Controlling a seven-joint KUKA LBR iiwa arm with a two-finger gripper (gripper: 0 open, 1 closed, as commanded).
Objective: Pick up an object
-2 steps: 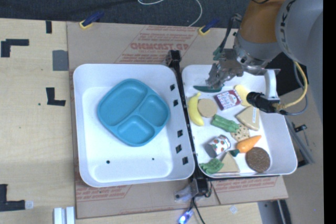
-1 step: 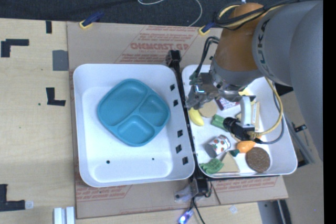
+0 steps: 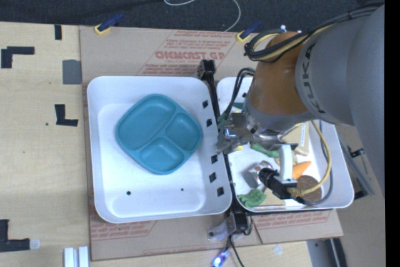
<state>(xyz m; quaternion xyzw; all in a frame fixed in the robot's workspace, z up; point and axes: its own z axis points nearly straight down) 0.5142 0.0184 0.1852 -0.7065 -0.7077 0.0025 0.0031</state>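
Note:
My gripper (image 3: pixel 229 136) reaches down at the left side of the right bin (image 3: pixel 342 196), close to the divider between the two bins. The arm's orange band and grey body hide most of that bin. Around the gripper lie small items: a green piece (image 3: pixel 253 198) at the front left corner, a grey-and-white object (image 3: pixel 254 172), an orange piece (image 3: pixel 301 167), a brown round object (image 3: pixel 308 188) and a pale stick (image 3: pixel 304 137). None of them can be seen between the fingers. A blue divided plate (image 3: pixel 159 132) lies in the left bin (image 3: pixel 95 134).
The two bins rest on a cardboard sheet (image 3: pixel 181 53) on the bench. Black clips (image 3: pixel 206 69) run along the divider between the bins. A thin white cable (image 3: pixel 200 0) loops across the dark background behind the bench.

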